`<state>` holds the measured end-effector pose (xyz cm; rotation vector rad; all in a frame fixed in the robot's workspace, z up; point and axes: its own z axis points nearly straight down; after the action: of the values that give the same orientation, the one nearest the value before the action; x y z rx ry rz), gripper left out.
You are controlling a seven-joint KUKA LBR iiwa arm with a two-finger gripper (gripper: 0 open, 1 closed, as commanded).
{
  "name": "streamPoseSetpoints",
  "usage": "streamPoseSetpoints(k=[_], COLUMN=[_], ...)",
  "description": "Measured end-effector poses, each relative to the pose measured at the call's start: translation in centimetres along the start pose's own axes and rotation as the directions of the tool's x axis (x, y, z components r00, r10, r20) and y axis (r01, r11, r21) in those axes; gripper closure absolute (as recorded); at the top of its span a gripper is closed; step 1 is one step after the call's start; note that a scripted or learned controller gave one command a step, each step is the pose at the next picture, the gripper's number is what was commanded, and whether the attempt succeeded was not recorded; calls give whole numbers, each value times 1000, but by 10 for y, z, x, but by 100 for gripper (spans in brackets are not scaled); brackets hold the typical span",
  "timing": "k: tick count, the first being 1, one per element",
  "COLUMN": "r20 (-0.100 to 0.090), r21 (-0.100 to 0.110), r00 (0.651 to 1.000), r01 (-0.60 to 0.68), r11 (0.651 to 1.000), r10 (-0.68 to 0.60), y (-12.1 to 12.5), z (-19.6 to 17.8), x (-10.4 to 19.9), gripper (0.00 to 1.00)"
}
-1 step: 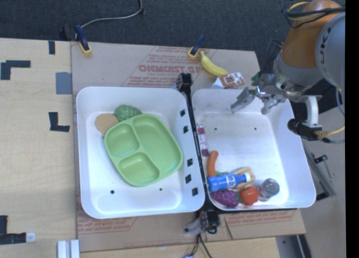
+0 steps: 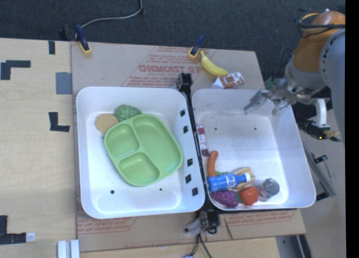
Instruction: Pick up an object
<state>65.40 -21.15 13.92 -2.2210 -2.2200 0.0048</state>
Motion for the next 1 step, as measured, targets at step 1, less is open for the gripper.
streamPoseSetpoints(k=[1], r20=[2], r21=[-2], r00=[1000], r01=[1], r11=[1000], r10=[-1], y=[1], z=[-11], x=[0], gripper=[100])
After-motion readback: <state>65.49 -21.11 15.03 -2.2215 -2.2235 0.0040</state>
